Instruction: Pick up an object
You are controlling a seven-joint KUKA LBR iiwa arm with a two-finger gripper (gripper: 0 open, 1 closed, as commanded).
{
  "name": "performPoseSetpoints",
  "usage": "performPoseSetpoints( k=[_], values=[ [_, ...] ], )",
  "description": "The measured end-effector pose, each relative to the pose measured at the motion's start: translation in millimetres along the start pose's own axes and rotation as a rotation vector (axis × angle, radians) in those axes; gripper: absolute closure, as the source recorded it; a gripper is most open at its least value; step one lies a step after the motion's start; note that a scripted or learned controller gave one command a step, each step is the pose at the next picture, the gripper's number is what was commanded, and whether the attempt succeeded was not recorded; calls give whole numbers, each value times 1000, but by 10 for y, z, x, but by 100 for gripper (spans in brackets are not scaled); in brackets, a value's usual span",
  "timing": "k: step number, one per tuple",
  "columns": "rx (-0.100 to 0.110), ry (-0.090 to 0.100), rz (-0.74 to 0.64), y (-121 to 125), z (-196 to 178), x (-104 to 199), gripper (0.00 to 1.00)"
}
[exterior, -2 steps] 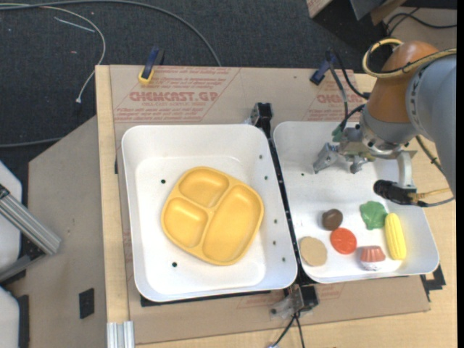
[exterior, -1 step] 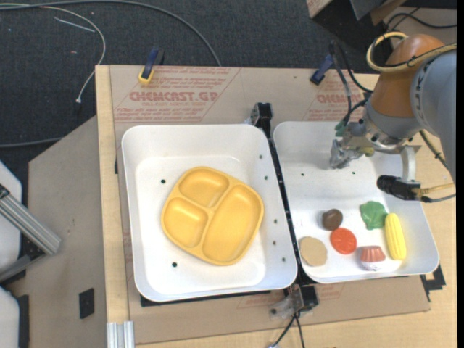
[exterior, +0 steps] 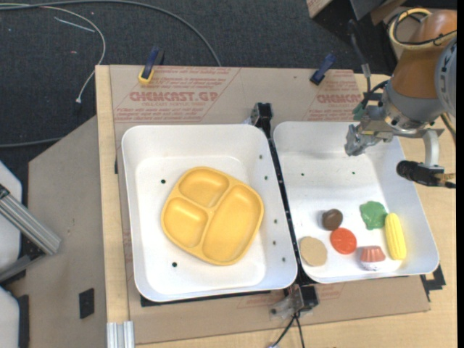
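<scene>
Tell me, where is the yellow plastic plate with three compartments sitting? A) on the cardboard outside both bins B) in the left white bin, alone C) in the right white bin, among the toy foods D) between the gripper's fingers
B: the yellow plastic plate with three compartments lies alone in the left white bin, while the small toy foods sit in the right white bin.

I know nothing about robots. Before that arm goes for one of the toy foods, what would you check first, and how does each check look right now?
1. Items to pick are in the right bin: ok; corn, green piece, red tomato, brown ball, tan disc and cupcake.
2. Gripper is over that bin: ok, near its far end.
3. Gripper is above an item: not ok; the food lies at the near end.
4. Fingers open: cannot tell.
5. Items are spaced for grasping: not ok, they cluster closely.
</scene>
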State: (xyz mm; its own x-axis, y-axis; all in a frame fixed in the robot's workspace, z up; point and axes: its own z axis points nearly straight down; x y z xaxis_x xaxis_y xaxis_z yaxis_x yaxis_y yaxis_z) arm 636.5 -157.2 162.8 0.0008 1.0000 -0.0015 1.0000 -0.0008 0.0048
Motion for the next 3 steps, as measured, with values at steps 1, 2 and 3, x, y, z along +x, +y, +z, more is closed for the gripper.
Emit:
performPoseSetpoints(
  k=[1, 2, 3],
  values=[
    [-2, 0, 0, -80, -586, -5, 100],
    [7, 2, -1, -78, -471, -1, 100],
    [9, 3, -3, -323, -446, 411, 100]
  ],
)
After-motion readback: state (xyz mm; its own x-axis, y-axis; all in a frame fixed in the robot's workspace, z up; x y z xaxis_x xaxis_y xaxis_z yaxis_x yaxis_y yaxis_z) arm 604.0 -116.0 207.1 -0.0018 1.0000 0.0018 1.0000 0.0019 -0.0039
